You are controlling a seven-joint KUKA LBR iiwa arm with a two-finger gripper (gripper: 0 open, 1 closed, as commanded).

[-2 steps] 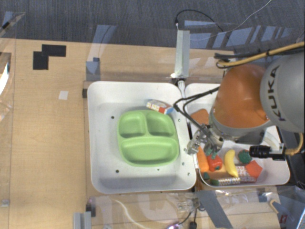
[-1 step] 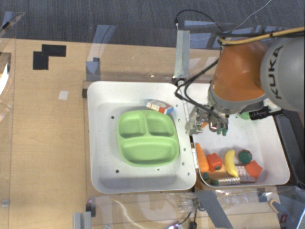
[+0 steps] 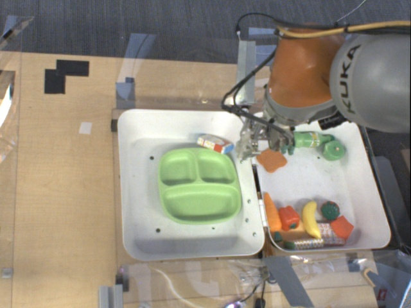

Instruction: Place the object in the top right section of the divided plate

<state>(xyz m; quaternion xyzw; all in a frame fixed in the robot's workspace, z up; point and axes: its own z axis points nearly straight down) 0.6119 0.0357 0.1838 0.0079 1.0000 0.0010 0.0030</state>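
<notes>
A green divided plate (image 3: 199, 186) lies in the left bin (image 3: 138, 191); its top right section (image 3: 215, 167) holds nothing. A small white and red packet (image 3: 214, 144) rests just beyond the plate's far rim. My gripper (image 3: 252, 145) hangs over the wall between the two bins, close to the plate's upper right corner. An orange flat piece (image 3: 273, 161) lies just to the right of the gripper, in the right bin (image 3: 359, 191). The arm's wrist hides most of the gripper.
The right bin holds a green bottle (image 3: 316, 140) with a round green cap (image 3: 334, 150) at the back. At its front are a carrot (image 3: 272, 213), a banana (image 3: 311, 218), red pieces (image 3: 289, 217) and a dark green item (image 3: 330, 210). The grey arm covers the bin's far side.
</notes>
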